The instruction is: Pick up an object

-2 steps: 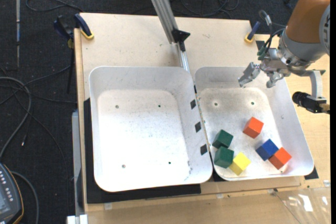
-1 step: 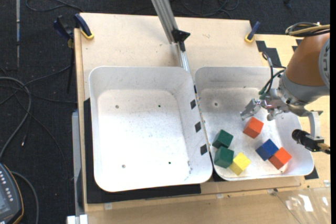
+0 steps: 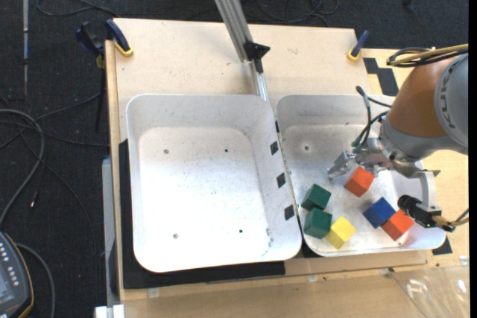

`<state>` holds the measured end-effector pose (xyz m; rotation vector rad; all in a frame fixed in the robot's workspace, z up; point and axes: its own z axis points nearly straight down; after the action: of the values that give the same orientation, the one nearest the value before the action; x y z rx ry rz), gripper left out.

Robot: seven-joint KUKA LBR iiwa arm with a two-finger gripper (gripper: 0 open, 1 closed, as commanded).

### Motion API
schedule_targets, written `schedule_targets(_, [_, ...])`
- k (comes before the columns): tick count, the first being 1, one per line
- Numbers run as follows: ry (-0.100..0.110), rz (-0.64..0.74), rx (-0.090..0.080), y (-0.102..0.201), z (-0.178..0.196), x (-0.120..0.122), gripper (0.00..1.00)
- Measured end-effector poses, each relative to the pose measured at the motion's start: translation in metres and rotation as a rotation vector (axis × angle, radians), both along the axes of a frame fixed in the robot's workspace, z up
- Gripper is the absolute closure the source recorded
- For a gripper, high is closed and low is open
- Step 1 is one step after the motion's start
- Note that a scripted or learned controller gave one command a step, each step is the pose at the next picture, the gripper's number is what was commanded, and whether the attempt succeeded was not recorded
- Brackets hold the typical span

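Observation:
The right bin [image 3: 313, 115] holds several small blocks. An orange block [image 3: 360, 181] lies just under and against my gripper [image 3: 349, 165], which hangs low over the bin's middle right. Whether the block is gripped is unclear from this angle. Two green blocks [image 3: 317, 197] [image 3: 318, 223] sit near the bin's left wall, with a yellow block [image 3: 341, 231] beside them at the front. A blue block [image 3: 379, 211] and a second orange block [image 3: 398, 224] touch each other at the front right.
The left bin [image 3: 149, 115] stands beside the right one, sharing a raised divider [image 3: 277, 160]. A slanted metal rail [image 3: 227, 0] crosses above the bench at the back. Yellow-tipped clamps [image 3: 119, 41] [image 3: 358, 45] mark the bench's rear corners. The arm's grey and orange body [image 3: 432, 108] overhangs the right bin's right side.

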<state>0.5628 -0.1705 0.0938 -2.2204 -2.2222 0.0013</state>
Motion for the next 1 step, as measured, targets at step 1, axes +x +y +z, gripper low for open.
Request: schedule_targets(1, [-0.001,-0.002,0.0,0.0087,0.0022,-0.0298,0.0])
